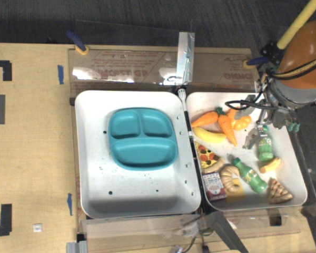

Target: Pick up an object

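**One gripper over a crowded right bin**

One gripper (pixel 257 134) is seen low in the right bin (pixel 300 168), toward its far right part, hung from the grey arm (pixel 292 91) that comes in from the right under its orange band (pixel 301 51). Whether it is released or clenched cannot be told, as the tip is blurred among cables, and nothing can be made out as grasped.

Just beside the gripper, on its near right, a green bottle (pixel 265 148) is found lying in the bin. A small yellow piece (pixel 270 165) is placed just below that bottle. To the gripper's left, an orange pepper (pixel 241 122) and two carrots (pixel 206 119) are grouped against the far wall, with a banana (pixel 209 136) laid beneath them.

Nearer the front, a second green bottle (pixel 251 176) is seen tilted beside a bagel (pixel 233 179). A pizza slice (pixel 205 156) and a red and white carton (pixel 214 186) are set along the left wall, and a brown wedge (pixel 278 191) is lodged in the front right corner.

Well apart, in the left bin (pixel 89 157), a teal divided plate (pixel 142 139) is laid flat.
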Tool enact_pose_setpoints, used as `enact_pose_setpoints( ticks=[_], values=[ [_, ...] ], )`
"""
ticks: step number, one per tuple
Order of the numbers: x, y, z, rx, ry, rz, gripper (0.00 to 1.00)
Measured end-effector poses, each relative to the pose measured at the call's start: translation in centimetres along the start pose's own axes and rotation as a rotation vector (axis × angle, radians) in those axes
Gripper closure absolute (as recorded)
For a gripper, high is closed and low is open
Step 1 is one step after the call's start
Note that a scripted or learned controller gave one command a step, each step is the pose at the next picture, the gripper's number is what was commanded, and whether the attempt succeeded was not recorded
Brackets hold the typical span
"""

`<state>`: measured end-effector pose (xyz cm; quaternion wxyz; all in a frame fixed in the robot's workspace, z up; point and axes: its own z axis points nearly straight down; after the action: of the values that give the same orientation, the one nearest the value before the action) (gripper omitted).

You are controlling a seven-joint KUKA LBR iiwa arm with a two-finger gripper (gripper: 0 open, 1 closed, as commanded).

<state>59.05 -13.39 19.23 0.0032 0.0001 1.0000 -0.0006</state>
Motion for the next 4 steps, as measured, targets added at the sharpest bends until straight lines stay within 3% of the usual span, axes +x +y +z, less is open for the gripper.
enact_pose_setpoints(
  ticks=[1,2,3,4],
  values=[
    [-2.4,0.8,7.5,-0.001,-0.004,0.033,0.00],
    [3.2,-0.7,10.3,0.000,-0.006,0.085,0.00],
    [6.1,-6.4,10.3,0.001,-0.004,-0.090,0.00],
    [5.7,-6.3,8.9,0.005,-0.017,-0.092,1.00]
  ],
)
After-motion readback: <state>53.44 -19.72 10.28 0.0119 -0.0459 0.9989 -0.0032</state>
